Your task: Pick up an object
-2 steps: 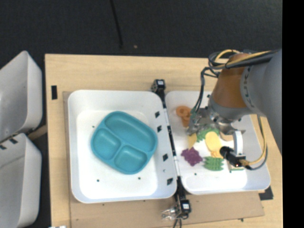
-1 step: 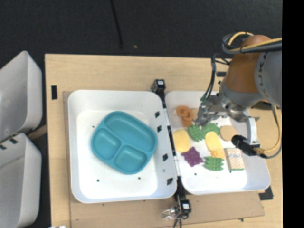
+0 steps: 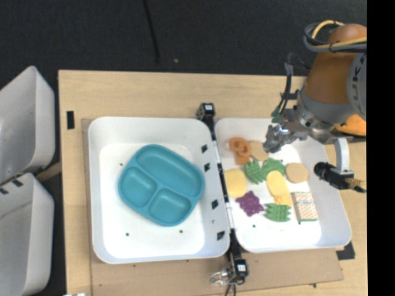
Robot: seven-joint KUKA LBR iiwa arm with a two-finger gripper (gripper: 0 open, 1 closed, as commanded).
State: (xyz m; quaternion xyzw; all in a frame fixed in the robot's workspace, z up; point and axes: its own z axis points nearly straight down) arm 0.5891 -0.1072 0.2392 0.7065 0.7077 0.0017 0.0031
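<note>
My gripper point(image 3: 274, 140) hangs over the back of the right bin point(image 3: 327, 236), just above and right of an orange ring-shaped toy point(image 3: 239, 145). Beneath and in front of it lie a green leafy toy point(image 3: 261, 168), a yellow piece point(image 3: 235, 182), a purple grape-like toy point(image 3: 249, 203), a yellow corn-like piece point(image 3: 278, 187), a tan round piece point(image 3: 297, 172), a smaller green leafy toy point(image 3: 278, 212) and a wafer-like block point(image 3: 304, 206). Nothing is visibly held between the fingers.
The left bin point(image 3: 105, 239) holds a blue divided plate point(image 3: 162, 184). Black clips run along the seam between the two bins. The arm's grey body and orange band rise at the right edge.
</note>
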